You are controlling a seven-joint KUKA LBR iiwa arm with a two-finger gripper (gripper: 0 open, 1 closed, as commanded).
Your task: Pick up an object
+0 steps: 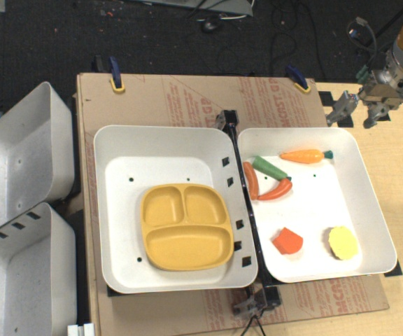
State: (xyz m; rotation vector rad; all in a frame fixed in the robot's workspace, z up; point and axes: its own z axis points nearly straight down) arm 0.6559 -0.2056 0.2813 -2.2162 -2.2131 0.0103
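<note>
Cardboard-topped bench (187, 96) – dark cabled floor behind | gripper (361, 109) spread wide, unladen – above right bin (359, 187)

Robotics lab, cardboard-topped bench (187, 93), clamped white bins (110, 187), loose cables (278, 40) on dark floor

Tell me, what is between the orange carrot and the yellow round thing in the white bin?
In the camera view, nothing lies between the orange toy carrot and the flat yellow round piece; that stretch is bare white bin floor.
</note>
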